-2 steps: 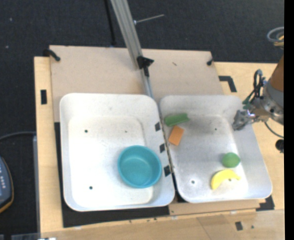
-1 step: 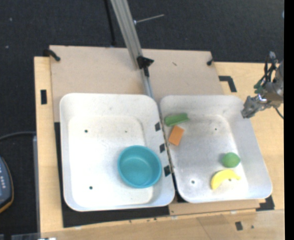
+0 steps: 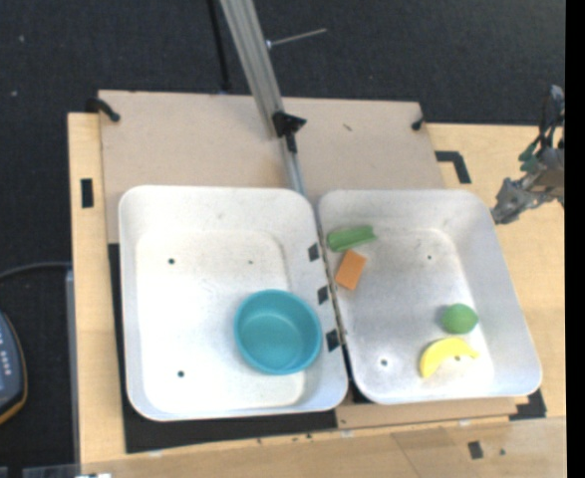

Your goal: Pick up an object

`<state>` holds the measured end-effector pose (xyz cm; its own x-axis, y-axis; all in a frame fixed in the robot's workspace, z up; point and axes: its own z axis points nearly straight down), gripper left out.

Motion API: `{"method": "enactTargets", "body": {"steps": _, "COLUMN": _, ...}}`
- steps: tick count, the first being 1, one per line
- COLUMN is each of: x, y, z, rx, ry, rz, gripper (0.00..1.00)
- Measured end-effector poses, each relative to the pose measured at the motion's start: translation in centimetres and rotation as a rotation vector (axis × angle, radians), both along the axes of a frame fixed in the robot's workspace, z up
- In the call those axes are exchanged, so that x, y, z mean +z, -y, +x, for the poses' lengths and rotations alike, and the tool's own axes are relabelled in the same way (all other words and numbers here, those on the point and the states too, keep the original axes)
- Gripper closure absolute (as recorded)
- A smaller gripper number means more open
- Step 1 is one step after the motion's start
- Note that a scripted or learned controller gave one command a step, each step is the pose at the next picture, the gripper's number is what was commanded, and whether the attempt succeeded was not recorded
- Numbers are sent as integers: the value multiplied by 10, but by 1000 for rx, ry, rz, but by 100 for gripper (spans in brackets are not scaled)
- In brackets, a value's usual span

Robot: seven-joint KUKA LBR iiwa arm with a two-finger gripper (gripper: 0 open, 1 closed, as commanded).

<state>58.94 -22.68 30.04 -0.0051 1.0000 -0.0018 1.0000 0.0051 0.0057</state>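
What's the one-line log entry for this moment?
gripper: at right bin's far right corner, holding nothing seen | right bin: green block, orange block, green ball, banana | left bin: blue bowl

The surface looks like pale wood, smooth and matt. A flat brown sheet on it looks like cardboard, dull and plain. The left bin and the right bin look like white plastic, a bit shiny, with grey scuffs and small dark specks. The blue bowl looks like smooth plastic with a soft shine. The yellow banana, the green ball, the green piece and the orange block look like smooth toy plastic. The long pole looks like grey metal with a dull shine
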Motion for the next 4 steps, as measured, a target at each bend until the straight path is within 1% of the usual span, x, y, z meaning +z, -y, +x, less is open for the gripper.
{"method": "enactTargets", "body": {"steps": 1, "x": -8, "y": -58, "z": 17, "rx": 1, "ry": -5, "rz": 2, "gripper": 100}}
{"method": "enactTargets", "body": {"steps": 3, "x": -3, "y": -166, "z": 36, "rx": 2, "ry": -2, "rz": 2, "gripper": 100}}
{"method": "enactTargets", "body": {"steps": 4, "x": -23, "y": -213, "z": 44, "rx": 0, "ry": -7, "rz": 2, "gripper": 100}}
